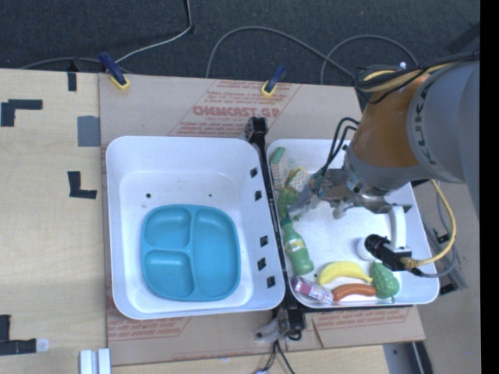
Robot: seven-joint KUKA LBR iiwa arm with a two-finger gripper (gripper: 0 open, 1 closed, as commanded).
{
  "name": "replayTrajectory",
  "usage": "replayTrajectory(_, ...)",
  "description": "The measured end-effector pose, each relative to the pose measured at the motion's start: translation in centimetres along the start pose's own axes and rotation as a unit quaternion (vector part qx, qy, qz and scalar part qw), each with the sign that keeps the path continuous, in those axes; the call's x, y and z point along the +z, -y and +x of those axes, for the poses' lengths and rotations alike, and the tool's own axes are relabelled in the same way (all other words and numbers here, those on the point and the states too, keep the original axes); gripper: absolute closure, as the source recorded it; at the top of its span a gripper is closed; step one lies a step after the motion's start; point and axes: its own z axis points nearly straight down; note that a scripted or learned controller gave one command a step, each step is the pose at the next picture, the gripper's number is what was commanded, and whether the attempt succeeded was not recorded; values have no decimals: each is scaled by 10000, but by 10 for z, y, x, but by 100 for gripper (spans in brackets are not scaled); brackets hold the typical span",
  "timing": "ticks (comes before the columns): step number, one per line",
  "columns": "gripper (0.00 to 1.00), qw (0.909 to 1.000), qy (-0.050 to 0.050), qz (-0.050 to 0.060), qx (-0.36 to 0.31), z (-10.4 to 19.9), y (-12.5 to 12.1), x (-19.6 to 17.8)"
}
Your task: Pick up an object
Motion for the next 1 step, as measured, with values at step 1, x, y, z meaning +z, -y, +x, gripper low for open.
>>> replayTrajectory(1,0,10000,25,-41,7,-43,-32,97)
